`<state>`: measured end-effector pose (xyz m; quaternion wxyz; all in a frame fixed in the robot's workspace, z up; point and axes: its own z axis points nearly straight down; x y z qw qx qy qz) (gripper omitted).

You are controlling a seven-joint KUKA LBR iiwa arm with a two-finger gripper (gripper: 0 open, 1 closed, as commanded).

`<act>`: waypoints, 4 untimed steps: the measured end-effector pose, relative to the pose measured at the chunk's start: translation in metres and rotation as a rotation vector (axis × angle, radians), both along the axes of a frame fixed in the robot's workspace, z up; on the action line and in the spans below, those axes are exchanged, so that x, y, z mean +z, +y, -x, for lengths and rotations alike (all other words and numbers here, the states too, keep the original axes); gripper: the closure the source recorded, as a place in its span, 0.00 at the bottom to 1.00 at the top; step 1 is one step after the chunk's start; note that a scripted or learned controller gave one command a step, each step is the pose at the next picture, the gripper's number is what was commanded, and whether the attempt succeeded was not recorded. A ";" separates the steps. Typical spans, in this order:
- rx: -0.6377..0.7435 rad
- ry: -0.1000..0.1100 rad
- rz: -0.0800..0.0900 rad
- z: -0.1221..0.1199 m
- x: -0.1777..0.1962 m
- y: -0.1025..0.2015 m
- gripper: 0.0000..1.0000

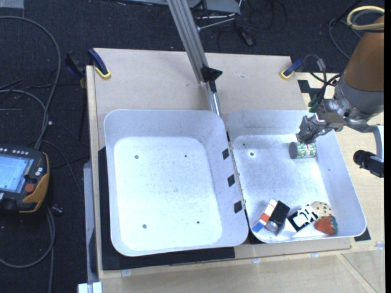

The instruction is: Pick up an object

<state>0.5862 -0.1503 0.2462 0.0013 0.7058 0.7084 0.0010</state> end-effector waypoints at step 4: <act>-0.004 -0.002 -0.001 -0.009 0.060 0.169 1.00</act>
